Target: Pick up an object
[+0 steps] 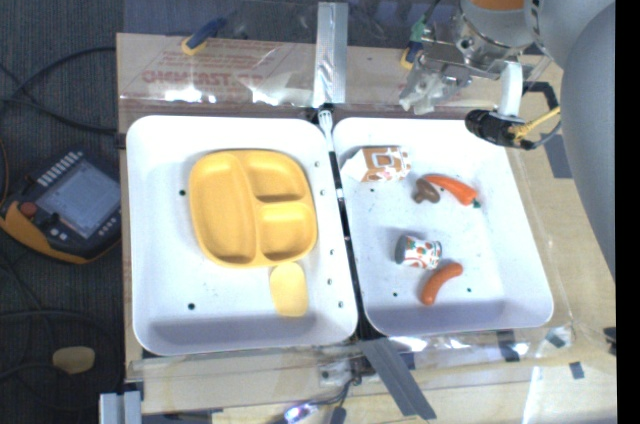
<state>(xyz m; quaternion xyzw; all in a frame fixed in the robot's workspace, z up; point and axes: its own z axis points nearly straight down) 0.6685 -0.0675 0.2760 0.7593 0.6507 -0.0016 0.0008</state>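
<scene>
The right bin (520,242) holds several small objects. A white and orange patterned piece (380,164) lies near its far left corner. An orange carrot-like piece (452,188) lies beside a small brown lump (427,195). A grey and white cup with red spots (418,251) lies on its side at mid bin, and a red-orange sausage (440,282) lies just in front of it. My gripper (428,94) hangs above the bench just beyond the right bin's far rim, apart from all of them, with nothing seen in it.
The left bin (160,292) holds a yellow divided tray (252,205) and a pale yellow block (288,289). A metal strip (332,52) stands behind the seam between the bins. A teach pendant (65,204) and cables lie on the floor at left.
</scene>
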